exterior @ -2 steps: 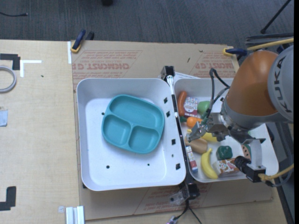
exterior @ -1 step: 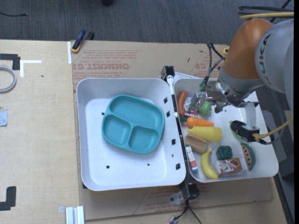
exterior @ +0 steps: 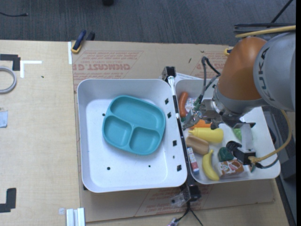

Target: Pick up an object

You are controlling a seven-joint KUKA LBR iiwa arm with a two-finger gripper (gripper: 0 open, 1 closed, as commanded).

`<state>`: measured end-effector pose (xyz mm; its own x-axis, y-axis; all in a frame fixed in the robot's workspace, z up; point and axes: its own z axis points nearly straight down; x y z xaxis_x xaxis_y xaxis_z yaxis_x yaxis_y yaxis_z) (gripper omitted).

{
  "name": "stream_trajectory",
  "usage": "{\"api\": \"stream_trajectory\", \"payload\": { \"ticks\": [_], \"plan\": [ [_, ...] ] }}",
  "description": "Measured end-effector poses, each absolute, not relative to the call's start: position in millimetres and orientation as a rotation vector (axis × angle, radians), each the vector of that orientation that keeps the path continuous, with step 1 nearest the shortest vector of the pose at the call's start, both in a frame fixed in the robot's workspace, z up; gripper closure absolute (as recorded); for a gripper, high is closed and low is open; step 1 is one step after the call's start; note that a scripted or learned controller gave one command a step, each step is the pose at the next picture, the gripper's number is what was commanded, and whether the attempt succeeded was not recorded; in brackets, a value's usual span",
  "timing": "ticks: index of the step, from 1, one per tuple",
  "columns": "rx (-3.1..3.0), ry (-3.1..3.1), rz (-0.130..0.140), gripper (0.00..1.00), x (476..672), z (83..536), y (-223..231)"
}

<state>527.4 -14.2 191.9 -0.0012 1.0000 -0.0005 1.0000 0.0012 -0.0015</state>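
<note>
1. Nearest the camera, the grey arm (exterior: 273,65) with its orange band fills the upper right of the frame; the letters "KU" read on its casing.
2. Its gripper (exterior: 195,114) hangs low over the upper left of the right bin (exterior: 268,173); whether it is open or closed cannot be told.
3. That bin holds a yellow mustard bottle (exterior: 207,134), a banana (exterior: 209,166), a hot dog (exterior: 183,102) and a small carton (exterior: 232,167), crowded together.
4. The left bin (exterior: 89,140) holds a teal divided plate (exterior: 134,125).
5. Both bins sit on brown cardboard (exterior: 108,62) printed with red, mirrored lettering, not legible, on a tan bench (exterior: 33,140). Grey carpet (exterior: 141,11) lies beyond.
</note>
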Motion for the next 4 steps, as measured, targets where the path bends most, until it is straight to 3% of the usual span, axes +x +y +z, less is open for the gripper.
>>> {"api": "stream_trajectory", "payload": {
  "ticks": [1, 2, 3, 4],
  "plan": [
    [-2.224, -2.217, 0.002, 0.0, 480.8, 192, -24],
    [-2.22, -2.225, 0.001, 0.0, 550.8, 192, -39],
    [-2.224, -2.217, 0.002, 0.0, 496.5, 192, -39],
    [-2.221, -2.223, 0.002, 0.0, 597.9, 173, -97]
  ]
}}
